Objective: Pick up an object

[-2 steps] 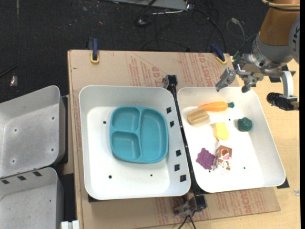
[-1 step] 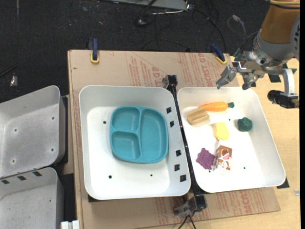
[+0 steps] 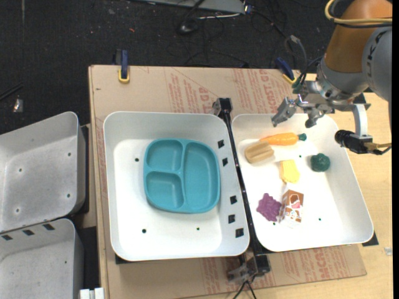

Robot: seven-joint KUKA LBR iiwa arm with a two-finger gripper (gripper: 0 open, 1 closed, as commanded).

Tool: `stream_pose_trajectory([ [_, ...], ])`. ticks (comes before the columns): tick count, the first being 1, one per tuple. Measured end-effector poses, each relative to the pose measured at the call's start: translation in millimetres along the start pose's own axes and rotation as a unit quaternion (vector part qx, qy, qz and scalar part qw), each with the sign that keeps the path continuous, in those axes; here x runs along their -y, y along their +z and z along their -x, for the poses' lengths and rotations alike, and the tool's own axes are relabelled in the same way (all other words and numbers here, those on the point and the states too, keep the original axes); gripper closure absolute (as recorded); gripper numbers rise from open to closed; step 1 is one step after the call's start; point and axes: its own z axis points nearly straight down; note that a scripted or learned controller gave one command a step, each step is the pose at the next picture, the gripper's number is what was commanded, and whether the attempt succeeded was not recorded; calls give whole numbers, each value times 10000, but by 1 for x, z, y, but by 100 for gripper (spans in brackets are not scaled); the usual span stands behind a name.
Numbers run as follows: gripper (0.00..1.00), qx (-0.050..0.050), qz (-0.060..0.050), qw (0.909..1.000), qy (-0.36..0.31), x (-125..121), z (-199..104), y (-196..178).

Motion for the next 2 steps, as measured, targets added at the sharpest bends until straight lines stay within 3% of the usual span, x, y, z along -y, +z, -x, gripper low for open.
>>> stream_pose_trajectory([
  [2, 0, 0, 3, 10000, 2, 5, -8, 98],
])
